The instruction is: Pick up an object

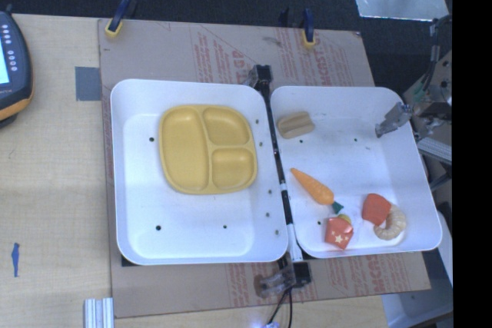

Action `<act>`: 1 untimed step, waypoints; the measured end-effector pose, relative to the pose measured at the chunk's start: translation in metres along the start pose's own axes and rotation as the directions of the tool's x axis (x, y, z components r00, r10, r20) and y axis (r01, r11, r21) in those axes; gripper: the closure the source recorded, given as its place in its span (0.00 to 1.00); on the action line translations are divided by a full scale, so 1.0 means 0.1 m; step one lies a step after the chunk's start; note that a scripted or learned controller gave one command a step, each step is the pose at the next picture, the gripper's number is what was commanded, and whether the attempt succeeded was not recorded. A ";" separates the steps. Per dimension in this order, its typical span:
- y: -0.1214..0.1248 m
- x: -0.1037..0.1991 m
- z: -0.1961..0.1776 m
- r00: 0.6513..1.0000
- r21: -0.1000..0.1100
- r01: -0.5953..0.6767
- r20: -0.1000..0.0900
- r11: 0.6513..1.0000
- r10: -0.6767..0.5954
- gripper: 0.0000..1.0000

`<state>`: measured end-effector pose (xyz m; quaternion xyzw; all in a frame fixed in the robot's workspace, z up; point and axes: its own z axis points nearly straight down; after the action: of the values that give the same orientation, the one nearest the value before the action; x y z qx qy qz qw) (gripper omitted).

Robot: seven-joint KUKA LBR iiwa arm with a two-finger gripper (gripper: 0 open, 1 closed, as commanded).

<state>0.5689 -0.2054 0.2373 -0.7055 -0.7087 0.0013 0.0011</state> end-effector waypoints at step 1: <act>-0.79 0.64 0.73 1.000 0.013 0.000 -0.007 1.000 0.000 0.00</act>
<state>0.4896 -0.1413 0.1646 -0.7053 -0.7088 0.0033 0.0080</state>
